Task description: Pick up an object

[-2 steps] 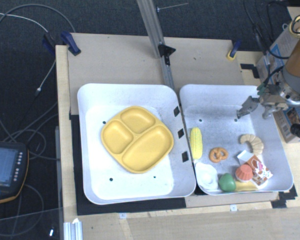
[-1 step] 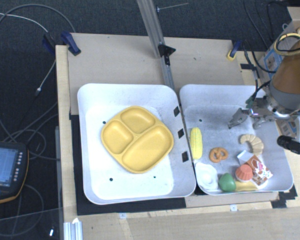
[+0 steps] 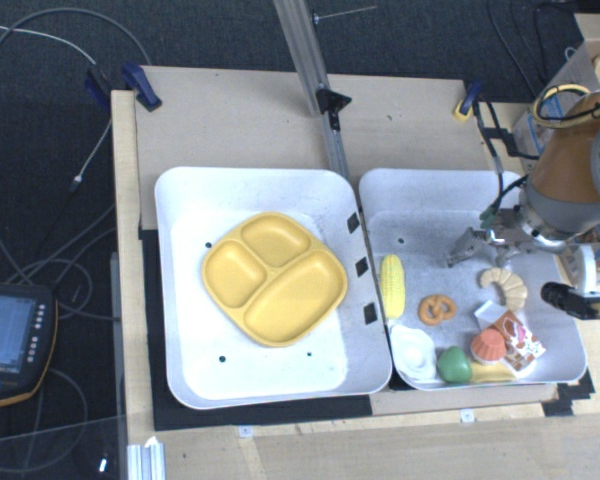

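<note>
- Croissant, likely a light, stiff plastic toy, lies in the right bin just below the gripper; its curved middle looks the surest hold.
- Gripper hangs spread open, grasping nothing.
- Pretzel and corn cob lie nearby.

Lighting: even, bright overhead.
Glare: mild sheen on white bins.
Shadows: soft, short, beside yellow tray.
Focus: slightly soft throughout; floor beyond bins dim.
</note>
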